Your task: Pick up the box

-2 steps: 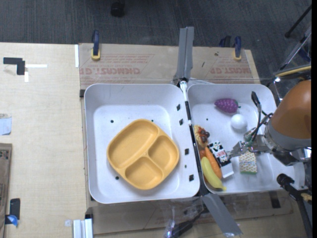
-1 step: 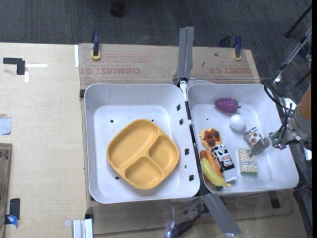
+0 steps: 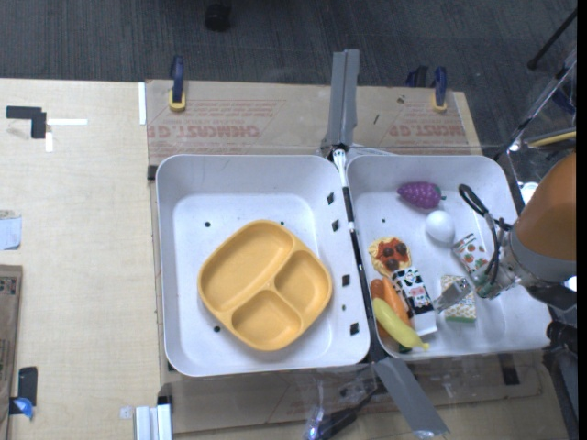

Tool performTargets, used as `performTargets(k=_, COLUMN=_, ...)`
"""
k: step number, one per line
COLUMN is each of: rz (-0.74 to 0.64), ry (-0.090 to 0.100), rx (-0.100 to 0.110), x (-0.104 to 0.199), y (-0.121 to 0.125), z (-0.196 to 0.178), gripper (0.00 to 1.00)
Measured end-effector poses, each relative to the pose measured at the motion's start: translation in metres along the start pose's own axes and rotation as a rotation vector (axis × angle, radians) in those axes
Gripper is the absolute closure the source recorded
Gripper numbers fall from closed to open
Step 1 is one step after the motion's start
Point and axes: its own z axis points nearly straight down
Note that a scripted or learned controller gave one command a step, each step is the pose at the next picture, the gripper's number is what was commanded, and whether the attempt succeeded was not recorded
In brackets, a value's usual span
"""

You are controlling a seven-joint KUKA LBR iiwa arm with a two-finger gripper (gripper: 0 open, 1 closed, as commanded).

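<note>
- The box (image 3: pixel 416 293), a small carton printed in black and white, lay in the right bin (image 3: pixel 514 337), near that bin's left wall.
- A slice of pizza (image 3: pixel 390 253) sat just above the box, touching or nearly touching its upper end.
- A carrot (image 3: pixel 385 297) and a banana (image 3: pixel 396 326) crowded the box's left and lower sides, the banana curling under its bottom end.
- The gripper (image 3: pixel 461 293) hung low just to the right of the box, over a small green-and-white packet (image 3: pixel 460 312); whether its fingers were spread or closed could not be made out.
- A patterned carton (image 3: pixel 470 253) stood up and to the right of the box, with a white egg (image 3: pixel 440 226) and purple grapes (image 3: pixel 418 193) farther up.
- Left of the box, beyond the divider, a yellow sectioned plate (image 3: pixel 265 285) filled the left bin (image 3: pixel 183 191).
</note>
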Motion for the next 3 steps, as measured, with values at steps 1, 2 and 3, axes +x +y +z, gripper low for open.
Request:
performTargets(k=1, rz=0.004, ry=0.000, rx=-0.001, x=-0.001, y=0.000, z=-0.010, gripper=1.00)
performTargets(k=2, rz=0.004, ry=0.000, rx=-0.001, x=-0.001, y=0.000, z=-0.010, gripper=0.00)
performTargets(k=3, rz=0.097, ry=-0.002, rx=-0.004, x=-0.001, y=0.001, z=0.008, gripper=0.00)
